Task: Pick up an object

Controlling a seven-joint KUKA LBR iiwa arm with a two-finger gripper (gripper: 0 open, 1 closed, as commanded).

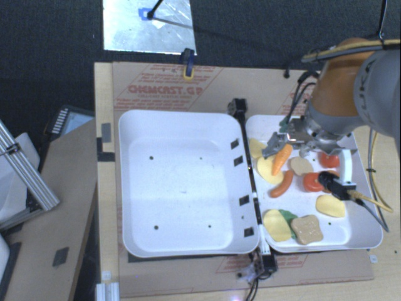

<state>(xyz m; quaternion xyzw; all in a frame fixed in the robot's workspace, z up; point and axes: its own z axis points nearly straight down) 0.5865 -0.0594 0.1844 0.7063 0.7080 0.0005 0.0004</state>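
Note:
My gripper (283, 144) hangs low over the upper left part of the right bin (363, 231). An orange carrot (281, 160) lies slanted right below it, its upper end touching or just under the gripper tip. The carrot rests across a yellow piece (267, 169). Whether it is gripped cannot be made out. A reddish sausage (282, 184) lies just below the carrot.
The right bin also holds a tan bread piece (301, 165), a red tomato (329, 160), an orange-red piece (312, 182), a yellow lemon-like piece (331, 205), another yellow piece (276, 225), a green piece (290, 216) and a toast slice (307, 229). The left bin (135, 130) adjoins it.

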